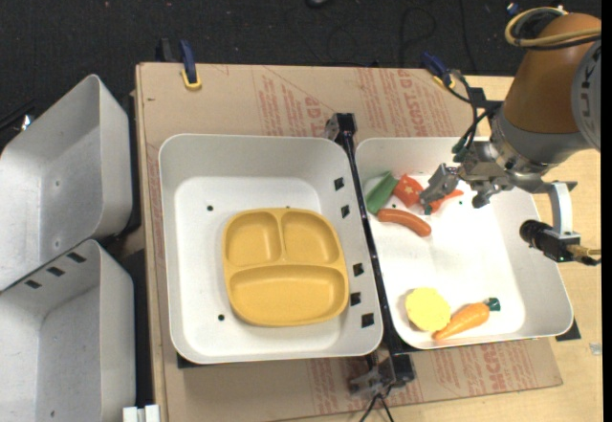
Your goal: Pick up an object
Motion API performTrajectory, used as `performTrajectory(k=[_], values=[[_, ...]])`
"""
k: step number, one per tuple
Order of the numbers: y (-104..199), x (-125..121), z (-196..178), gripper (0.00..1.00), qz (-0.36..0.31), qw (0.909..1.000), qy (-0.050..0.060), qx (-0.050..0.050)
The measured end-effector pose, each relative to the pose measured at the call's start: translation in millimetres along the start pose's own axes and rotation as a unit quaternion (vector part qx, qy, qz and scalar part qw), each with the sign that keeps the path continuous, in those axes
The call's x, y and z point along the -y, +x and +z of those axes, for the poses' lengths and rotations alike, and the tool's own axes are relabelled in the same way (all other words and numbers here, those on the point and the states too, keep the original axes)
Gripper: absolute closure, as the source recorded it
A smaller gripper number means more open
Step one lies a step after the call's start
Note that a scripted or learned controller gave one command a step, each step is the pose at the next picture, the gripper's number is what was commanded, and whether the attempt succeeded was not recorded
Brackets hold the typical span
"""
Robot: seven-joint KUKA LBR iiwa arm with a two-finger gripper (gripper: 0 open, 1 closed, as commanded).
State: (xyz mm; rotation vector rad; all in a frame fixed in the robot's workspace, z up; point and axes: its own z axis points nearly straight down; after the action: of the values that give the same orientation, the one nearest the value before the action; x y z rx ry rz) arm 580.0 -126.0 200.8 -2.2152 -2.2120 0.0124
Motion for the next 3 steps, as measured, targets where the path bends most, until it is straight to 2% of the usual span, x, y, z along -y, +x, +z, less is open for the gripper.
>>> performTrajectory(k=[1, 3], values=[[0, -3, -7, 0.00, -0.001, 1.0000, -0.007, 0.001], [7, -3, 110, 0.00, 0.000, 1.0000, -0.003, 0.000]])
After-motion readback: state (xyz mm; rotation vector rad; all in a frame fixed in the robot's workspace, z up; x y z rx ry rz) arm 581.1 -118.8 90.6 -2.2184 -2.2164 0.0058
